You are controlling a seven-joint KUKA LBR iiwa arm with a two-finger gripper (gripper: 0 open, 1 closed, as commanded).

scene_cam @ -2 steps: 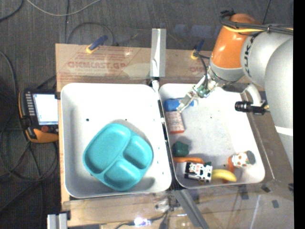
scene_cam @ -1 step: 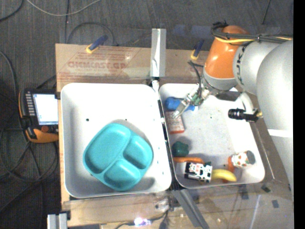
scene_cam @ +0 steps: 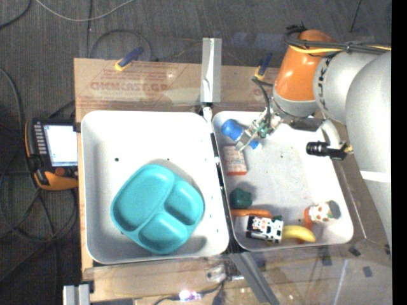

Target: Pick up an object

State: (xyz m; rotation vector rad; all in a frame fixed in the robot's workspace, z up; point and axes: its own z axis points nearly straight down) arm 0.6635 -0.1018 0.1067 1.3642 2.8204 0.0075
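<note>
Right bin (scene_cam: pixel 331 189), near edge: yellow banana (scene_cam: pixel 299 234) lying roughly along the front wall; black-and-white toy block (scene_cam: pixel 264 228) touching its left end; small red-and-white figure (scene_cam: pixel 323 213) just beside the banana to the right. An orange strip (scene_cam: pixel 249 213) lies crosswise behind the block, and a dark green lump (scene_cam: pixel 241 198) sits just above it near the divider.

Mid bin: white bottle with red label (scene_cam: pixel 234 160), long axis running near to far, close along the left wall. Bare floor lies to its right.

Far corner: blue object (scene_cam: pixel 231 129), beside the gripper (scene_cam: pixel 254 134); whether the fingers are parted or closed cannot be told, and no grasp is visible. The grey arm with orange band (scene_cam: pixel 299 75) enters from the right.

Left bin (scene_cam: pixel 102 145): teal divided plate (scene_cam: pixel 159 207), toward the front. Open white floor behind it.

Beyond: cardboard sheet (scene_cam: pixel 140 88), dark floor with cables (scene_cam: pixel 57 11), handheld pendant (scene_cam: pixel 54 151) at left.
</note>
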